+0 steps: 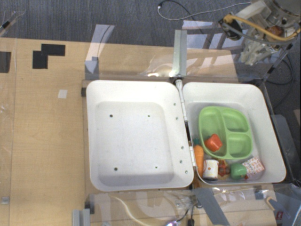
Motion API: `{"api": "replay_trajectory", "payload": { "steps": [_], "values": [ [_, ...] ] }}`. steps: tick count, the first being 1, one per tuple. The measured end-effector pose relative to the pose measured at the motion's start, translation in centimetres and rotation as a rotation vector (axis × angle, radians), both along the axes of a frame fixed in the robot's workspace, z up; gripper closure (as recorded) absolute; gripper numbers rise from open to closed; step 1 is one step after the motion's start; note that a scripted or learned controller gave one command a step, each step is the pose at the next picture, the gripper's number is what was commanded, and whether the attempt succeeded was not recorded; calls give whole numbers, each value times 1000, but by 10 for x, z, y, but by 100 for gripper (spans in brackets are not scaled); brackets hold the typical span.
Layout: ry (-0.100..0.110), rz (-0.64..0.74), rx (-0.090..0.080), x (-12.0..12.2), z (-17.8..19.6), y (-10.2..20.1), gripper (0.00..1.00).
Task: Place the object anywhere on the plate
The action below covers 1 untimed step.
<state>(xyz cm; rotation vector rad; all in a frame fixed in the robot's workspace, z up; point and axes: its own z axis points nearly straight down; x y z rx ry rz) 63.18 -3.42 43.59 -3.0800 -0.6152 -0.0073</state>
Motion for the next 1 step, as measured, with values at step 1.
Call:
{"api": "replay_trajectory", "payload": {
  "steps": [1],
  "values": [
    [1,-90,1,30,-22,10,100]
  ]
}}
